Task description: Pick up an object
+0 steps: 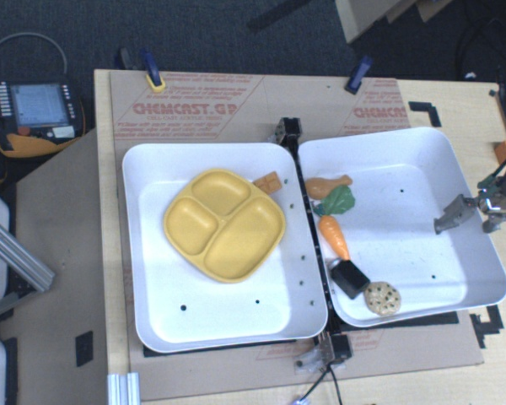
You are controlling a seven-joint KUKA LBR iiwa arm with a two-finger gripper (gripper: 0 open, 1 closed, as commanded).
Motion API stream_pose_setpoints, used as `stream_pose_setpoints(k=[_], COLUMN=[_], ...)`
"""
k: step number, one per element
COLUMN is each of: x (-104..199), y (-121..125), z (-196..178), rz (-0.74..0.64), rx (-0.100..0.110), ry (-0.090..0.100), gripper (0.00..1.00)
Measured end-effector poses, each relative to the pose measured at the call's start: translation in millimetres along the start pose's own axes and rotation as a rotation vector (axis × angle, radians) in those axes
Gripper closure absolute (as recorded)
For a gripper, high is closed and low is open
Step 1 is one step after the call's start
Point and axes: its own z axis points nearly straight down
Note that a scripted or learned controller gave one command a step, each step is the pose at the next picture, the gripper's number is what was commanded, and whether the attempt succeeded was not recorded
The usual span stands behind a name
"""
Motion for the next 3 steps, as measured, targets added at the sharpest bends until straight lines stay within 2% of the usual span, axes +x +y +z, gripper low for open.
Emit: stream_pose_setpoints(k=[1,2,3], x=[1,0,-1], y=[2,2,3], z=[-6,37,98], rz=[-0.004,-0.003,-0.003], rx=[-0.012,-0.007,-0.010], ry=[-0.004,-0.001,-0.002], gripper=[0.00,0.00,0.00])
